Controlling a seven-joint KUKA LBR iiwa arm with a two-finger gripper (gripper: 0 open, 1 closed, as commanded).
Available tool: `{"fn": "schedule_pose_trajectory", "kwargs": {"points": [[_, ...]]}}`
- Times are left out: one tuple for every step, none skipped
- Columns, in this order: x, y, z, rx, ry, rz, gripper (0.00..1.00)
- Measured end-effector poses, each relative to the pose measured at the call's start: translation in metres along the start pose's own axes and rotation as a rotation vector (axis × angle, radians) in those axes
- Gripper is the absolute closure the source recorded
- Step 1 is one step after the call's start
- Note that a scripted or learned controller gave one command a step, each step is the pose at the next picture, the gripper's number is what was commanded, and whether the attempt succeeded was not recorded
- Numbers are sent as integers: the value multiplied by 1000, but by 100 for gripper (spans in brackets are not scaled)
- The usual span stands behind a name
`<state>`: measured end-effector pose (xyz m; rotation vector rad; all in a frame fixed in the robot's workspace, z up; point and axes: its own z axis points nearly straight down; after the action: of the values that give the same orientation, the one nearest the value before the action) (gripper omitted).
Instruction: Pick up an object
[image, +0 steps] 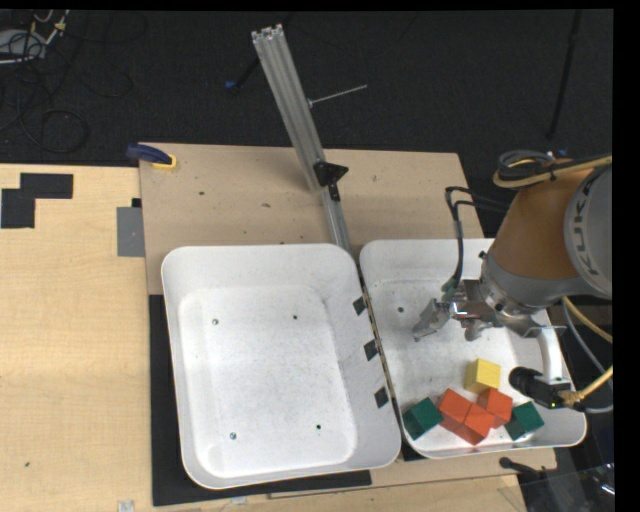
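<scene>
Several small blocks lie in the near end of the right bin (420, 270): a yellow block (485, 374), orange blocks (470, 412), a green block (422, 416) at their left and another green block (523, 421) at their right. My gripper (440, 318) hangs over the middle of this bin, to the upper left of the yellow block and apart from all the blocks. Its fingers stand spread with nothing between them.
The left bin (200, 270) sits beside the right one, with black clips along the shared rim. A slanted aluminium bar (300, 120) rises from behind the bins. A blue and yellow clamp (152, 155) lies at the bench's far left corner.
</scene>
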<state>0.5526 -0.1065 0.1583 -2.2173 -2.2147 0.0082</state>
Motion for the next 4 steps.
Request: {"fn": "schedule_pose_trajectory", "kwargs": {"points": [[-1,-2,44,0,0,0,0],[-4,-2,32,-4,-1,8,100],[-6,-1,-10,-10,-2,5,100],[-19,1,-63,-12,-3,5,100]]}}
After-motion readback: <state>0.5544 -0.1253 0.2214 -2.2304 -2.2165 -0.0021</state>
